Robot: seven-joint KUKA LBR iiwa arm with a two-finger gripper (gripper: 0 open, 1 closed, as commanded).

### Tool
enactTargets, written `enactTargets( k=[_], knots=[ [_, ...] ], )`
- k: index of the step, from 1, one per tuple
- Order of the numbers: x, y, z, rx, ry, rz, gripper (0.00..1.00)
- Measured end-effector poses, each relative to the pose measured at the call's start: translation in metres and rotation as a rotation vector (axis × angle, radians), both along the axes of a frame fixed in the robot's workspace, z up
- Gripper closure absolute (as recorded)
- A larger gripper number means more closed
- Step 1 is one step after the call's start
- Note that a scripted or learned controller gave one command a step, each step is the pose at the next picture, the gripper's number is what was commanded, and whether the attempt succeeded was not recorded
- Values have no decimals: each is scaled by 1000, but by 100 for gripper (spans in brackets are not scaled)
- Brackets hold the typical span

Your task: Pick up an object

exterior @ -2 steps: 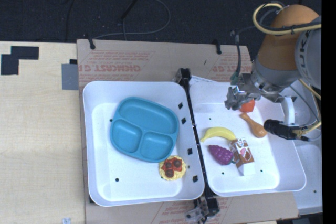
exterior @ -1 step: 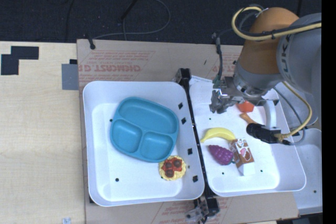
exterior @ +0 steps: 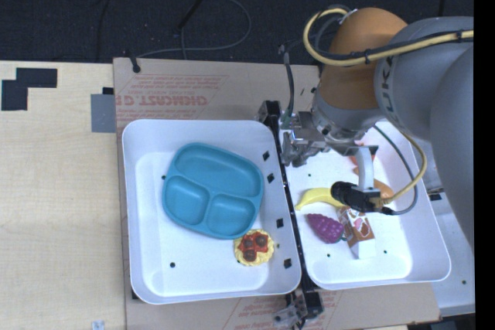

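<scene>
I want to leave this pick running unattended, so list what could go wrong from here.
1. The gripper hangs near the wall between the bins; a descent there might strike it.
2. The banana, purple grapes and small packet lie crowded in the right bin, so a grasp may nudge a neighbour.
3. The blue plate in the left bin is broad and flat, likely hard to grip.

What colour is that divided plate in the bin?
The divided plate is turquoise blue; camera view shows it.
</scene>
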State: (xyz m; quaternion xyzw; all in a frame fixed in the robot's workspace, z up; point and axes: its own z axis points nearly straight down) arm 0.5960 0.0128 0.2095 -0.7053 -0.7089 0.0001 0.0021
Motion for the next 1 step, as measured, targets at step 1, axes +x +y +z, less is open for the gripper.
enactTargets(
  k=[1],
  knots=[
    [-17, 58, 10, -2, 1, -1, 100]
  ],
)
